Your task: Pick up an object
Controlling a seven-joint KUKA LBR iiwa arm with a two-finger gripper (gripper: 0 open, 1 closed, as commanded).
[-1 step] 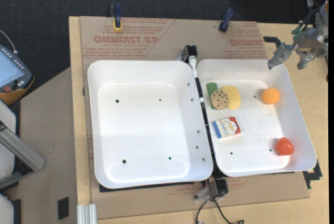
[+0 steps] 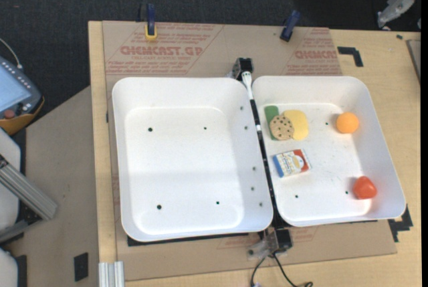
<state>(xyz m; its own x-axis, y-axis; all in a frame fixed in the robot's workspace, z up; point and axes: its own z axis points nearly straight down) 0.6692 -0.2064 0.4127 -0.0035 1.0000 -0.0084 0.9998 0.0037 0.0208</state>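
The right bin (image 2: 374, 112) holds several small objects. A cookie with dark chips (image 2: 281, 126) lies near the bin's left wall, overlapping a yellow piece (image 2: 299, 124) and a green piece (image 2: 271, 113). Below them lies a small white carton with a red and blue label (image 2: 290, 163). An orange ball (image 2: 347, 122) sits toward the far right, and a red-orange ball (image 2: 364, 188) sits near the front right corner.
The left bin (image 2: 134, 105) stands beside the right one on a brown board (image 2: 200, 45). Two blue clamps (image 2: 150, 17) (image 2: 290, 25) hold the board's far edge. A black clip (image 2: 242, 67) sits where the bins meet.
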